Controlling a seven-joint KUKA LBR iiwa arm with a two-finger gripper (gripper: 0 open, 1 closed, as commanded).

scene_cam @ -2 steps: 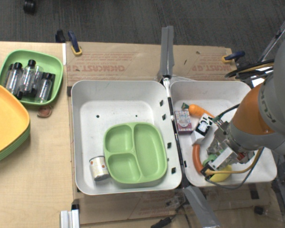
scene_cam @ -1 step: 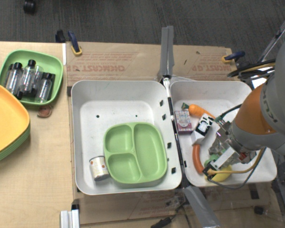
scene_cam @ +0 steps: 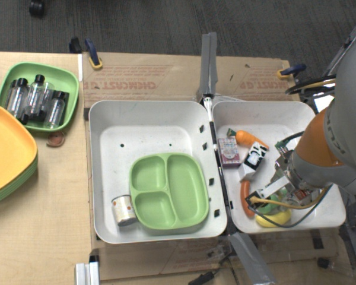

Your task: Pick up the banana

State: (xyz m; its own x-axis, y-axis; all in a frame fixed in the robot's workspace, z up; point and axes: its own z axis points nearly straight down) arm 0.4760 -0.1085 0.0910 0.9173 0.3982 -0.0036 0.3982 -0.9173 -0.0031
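Observation:
The yellow banana [scene_cam: 273, 219] lies at the near edge of the right bin [scene_cam: 326, 218], partly covered by the robot's wrist gear. My gripper [scene_cam: 283, 187] hangs low over the bin, directly behind and just above the banana. I cannot make out whether it touches the fruit. The grey arm with its orange band comes in from the right and hides the bin's right part.
The right bin also holds a carrot [scene_cam: 248, 138], a small purple box [scene_cam: 228, 152], a black-and-white object [scene_cam: 256, 156] and a red curved piece [scene_cam: 244, 196]. A green divided plate [scene_cam: 169, 190] and a small can [scene_cam: 123, 210] sit in the left bin [scene_cam: 107, 159].

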